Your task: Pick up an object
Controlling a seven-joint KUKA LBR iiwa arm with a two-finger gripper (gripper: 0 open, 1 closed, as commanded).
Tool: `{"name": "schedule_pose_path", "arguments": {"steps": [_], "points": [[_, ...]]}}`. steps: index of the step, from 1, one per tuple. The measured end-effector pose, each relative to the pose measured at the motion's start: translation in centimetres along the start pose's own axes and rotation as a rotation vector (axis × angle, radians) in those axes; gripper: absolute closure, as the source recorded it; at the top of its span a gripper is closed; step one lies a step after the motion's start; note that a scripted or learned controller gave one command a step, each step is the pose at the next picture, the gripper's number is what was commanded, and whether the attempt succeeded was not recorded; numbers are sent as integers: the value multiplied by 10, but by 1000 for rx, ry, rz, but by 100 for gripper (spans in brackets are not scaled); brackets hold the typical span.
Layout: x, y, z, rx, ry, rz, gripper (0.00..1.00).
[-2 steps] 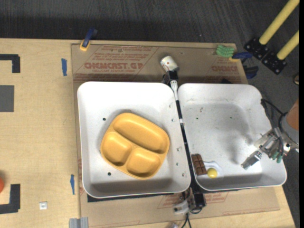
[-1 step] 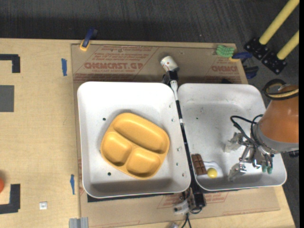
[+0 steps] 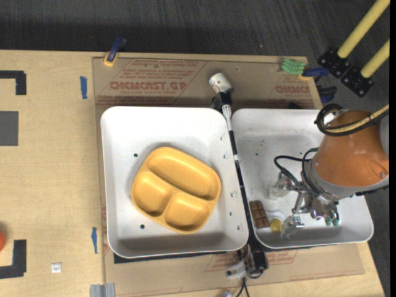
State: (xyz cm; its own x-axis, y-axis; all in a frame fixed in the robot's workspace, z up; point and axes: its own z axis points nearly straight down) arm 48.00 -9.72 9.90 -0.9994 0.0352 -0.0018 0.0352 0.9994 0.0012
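Note:
My gripper [image 3: 296,218] hangs low over the front of the right bin [image 3: 260,129], below the arm's orange band [image 3: 349,156]. A small yellow object [image 3: 275,226] lies on the bin floor just left of the gripper's tip, touching it or nearly so. A small brown chocolate-like bar [image 3: 258,213] lies further left, near the bin's left wall. In the left bin [image 3: 117,135] rests a large yellow divided plate [image 3: 176,189]. The view does not show any object held in the gripper.
Black cables loop around the gripper body [image 3: 291,166]. A white-capped fixture [image 3: 218,81] stands behind the ridge between the bins. Clamps sit at the board's back corners [image 3: 114,51]. Yellow bars [image 3: 365,23] cross the top right corner.

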Motion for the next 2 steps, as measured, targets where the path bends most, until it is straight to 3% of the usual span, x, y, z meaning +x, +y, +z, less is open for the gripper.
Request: {"name": "schedule_pose_path", "arguments": {"steps": [1, 2], "points": [[-84, -26, -49, 1, -4, 191, 0], [-150, -111, 13, 2, -4, 159, 0]]}}
